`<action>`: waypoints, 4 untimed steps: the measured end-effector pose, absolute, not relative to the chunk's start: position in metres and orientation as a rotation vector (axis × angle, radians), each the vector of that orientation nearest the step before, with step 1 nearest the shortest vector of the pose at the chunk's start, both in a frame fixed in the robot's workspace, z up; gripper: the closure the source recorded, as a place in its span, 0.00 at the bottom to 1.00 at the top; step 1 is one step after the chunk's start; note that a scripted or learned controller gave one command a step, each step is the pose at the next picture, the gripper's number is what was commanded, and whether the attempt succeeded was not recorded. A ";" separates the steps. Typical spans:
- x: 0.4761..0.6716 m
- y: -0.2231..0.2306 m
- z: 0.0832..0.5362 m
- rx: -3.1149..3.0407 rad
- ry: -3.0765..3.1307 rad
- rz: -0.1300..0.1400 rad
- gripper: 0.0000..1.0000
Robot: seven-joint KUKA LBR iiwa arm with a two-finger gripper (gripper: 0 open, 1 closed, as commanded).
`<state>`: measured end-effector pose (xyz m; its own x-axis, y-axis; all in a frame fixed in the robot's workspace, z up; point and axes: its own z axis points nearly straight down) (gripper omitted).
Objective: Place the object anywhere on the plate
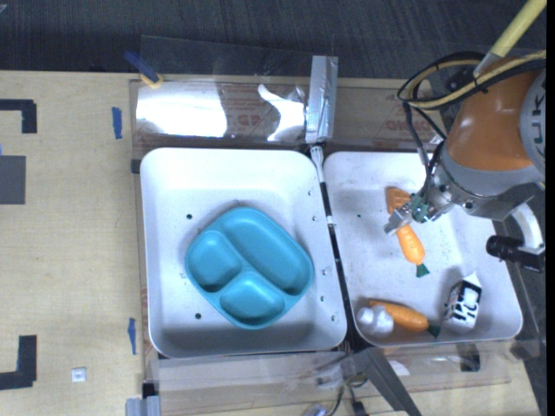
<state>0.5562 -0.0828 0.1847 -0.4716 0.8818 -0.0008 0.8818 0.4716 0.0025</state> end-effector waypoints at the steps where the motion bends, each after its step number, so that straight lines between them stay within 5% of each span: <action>1: 0.533 -0.024 0.184 1.593 2.709 0.001 1.00; 2: 0.527 0.044 0.203 1.455 2.781 0.004 1.00; 3: 0.553 0.099 0.203 1.729 2.621 0.002 1.00; 4: 0.554 0.099 0.204 1.730 2.620 0.001 0.00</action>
